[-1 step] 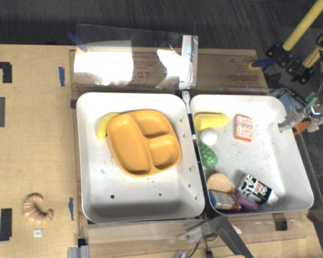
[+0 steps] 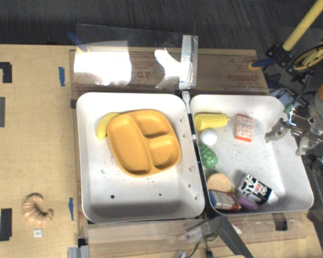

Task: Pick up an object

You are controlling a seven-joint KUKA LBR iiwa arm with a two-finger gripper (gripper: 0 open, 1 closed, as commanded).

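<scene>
My gripper (image 2: 288,140) hovers over the right edge of the right bin (image 2: 290,171), open with nothing between its fingers. In that bin lie a yellow banana-shaped toy (image 2: 210,121), a white ball (image 2: 208,137), a green piece (image 2: 208,156) and a red-and-white packet (image 2: 244,128) towards the left and back. A tan round item (image 2: 220,183), a black-and-white carton (image 2: 254,188), a purple item (image 2: 248,202) and a small box (image 2: 223,200) crowd the front. The packet is the object closest to the gripper, a short way to its left.
The left bin (image 2: 97,192) holds an orange divided plate (image 2: 144,141) with a yellow banana (image 2: 102,125) tucked under its left side. A tan croissant-like toy (image 2: 37,208) lies on the bench at the front left. Cables and a yellow pole (image 2: 309,18) stand at the back right.
</scene>
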